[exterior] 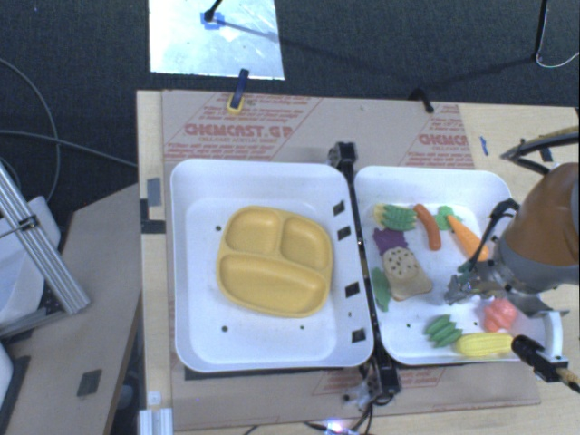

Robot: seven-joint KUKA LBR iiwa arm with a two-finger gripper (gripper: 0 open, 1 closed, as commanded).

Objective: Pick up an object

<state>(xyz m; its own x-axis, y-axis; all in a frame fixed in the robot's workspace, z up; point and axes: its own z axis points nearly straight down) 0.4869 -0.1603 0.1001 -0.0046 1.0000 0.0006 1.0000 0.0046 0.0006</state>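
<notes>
A dark blue-black carpet (408,25) covers the floor around a pale wooden bench (299,120) topped with brown printed cardboard (272,125). A shiny silver sheet (215,25) lies on the carpet beyond the bench. Thin cables (54,143) trail across the floor, and an aluminium frame rail (36,243) slants at the far side.

Glossy plastic yellow tray (272,261), matt white bins (263,184), cardboard base (299,120).

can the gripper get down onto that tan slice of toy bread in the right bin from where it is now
Probably yes. The gripper hovers in the right white bin, just right of the tan toy bread slice, with bare floor between them. A purple toy and a green piece crowd its far sides.
</notes>
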